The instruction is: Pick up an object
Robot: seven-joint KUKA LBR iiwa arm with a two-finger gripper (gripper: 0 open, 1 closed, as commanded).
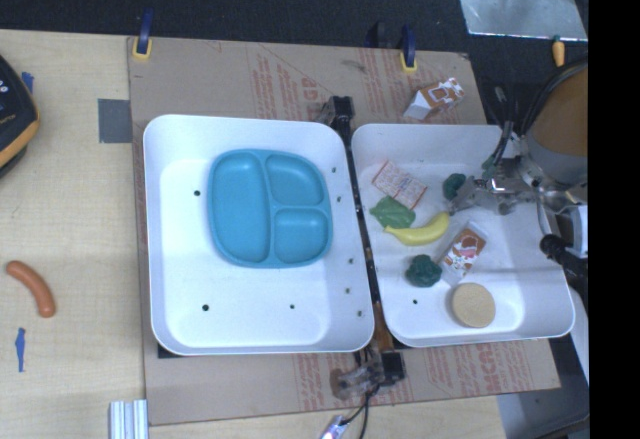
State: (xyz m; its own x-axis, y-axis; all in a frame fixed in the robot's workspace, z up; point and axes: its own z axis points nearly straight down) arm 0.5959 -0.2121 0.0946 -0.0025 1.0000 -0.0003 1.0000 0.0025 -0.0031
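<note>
Pincer (478, 189) at right bin's (530, 327) far right, over a dark green lump (456, 185); open or closed, cannot tell. Left to right: blue divided plate (268, 207) in left bin (170, 227); then green leaf piece (392, 213), banana (420, 230), round biscuit (472, 306). Best to centre over one piece standing apart, then descend straight.

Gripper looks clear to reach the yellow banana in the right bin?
Probably yes. The gripper hovers in the right white bin, just right of the yellow banana. Only a green leafy piece touches the banana's left end; its top lies uncovered.
</note>
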